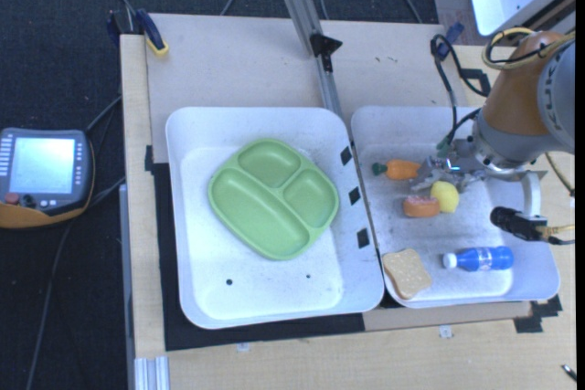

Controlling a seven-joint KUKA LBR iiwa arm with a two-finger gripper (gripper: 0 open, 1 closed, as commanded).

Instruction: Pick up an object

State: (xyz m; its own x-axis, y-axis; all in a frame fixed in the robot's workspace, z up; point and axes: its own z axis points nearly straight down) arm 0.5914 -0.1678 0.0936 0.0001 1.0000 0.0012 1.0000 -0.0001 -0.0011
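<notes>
Pincer (445, 171) sits low in the right bin (539, 283), just above the yellow lemon (446, 195); can't tell its opening. Lemon touches the orange sausage-shaped piece (420, 207); looks like light, stiff, slick plastic, so grip across its middle, clear of that neighbour.

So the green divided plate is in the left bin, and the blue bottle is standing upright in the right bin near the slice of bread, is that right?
Not quite. The camera view shows the blue bottle lying on its side, not upright. The rest holds: it is in the right bin near the slice of bread, and the green divided plate is in the left bin.
</notes>
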